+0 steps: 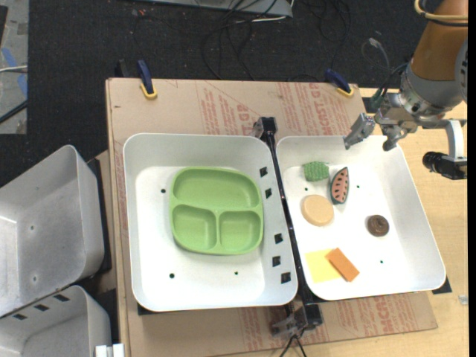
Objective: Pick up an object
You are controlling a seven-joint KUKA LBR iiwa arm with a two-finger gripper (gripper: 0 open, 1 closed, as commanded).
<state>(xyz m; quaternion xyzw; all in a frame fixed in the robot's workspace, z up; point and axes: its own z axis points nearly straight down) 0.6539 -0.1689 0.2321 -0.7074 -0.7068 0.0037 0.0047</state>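
I see the left bin [141, 199] holding a green divided tray [217, 210]. The right bin [416, 199] carries a green piece [316, 171] and watermelon slice [340, 185] near its far edge, a tan disc [318, 210] mid-bin, a brown round [378, 225] — maybe a cookie — and an orange block [343, 264] on yellow [320, 268] by the near edge. My gripper [371, 135] hovers over the far edge, fingers spread, pinching nothing.
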